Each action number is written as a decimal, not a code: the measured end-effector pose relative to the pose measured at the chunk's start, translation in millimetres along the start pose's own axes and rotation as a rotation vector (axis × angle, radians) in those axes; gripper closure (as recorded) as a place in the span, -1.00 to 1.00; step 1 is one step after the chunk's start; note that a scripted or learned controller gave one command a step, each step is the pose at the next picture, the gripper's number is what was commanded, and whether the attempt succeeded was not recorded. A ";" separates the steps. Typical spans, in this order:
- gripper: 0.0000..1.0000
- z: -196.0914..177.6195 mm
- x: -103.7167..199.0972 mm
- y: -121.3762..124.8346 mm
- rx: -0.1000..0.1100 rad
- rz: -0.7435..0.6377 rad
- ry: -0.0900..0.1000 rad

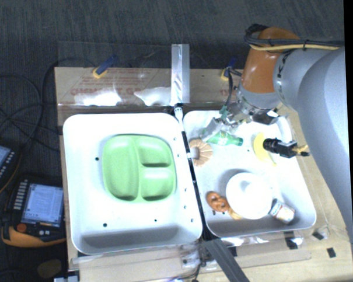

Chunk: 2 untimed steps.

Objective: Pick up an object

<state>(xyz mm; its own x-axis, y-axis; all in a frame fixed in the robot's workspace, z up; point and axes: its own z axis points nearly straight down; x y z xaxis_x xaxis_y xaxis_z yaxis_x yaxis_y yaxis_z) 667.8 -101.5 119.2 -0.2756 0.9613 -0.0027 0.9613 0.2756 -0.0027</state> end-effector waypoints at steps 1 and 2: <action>-1.00 17.9 4.5 -6.1 -0.031 -0.082 -0.008; 1.00 7.6 7.1 -5.2 -0.030 -0.085 -0.002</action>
<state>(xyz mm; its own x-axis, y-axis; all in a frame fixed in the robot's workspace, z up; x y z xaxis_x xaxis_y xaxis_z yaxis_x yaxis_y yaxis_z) 660.8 -96.2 111.6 -0.3564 0.9343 -0.0054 0.9339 0.3565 0.0272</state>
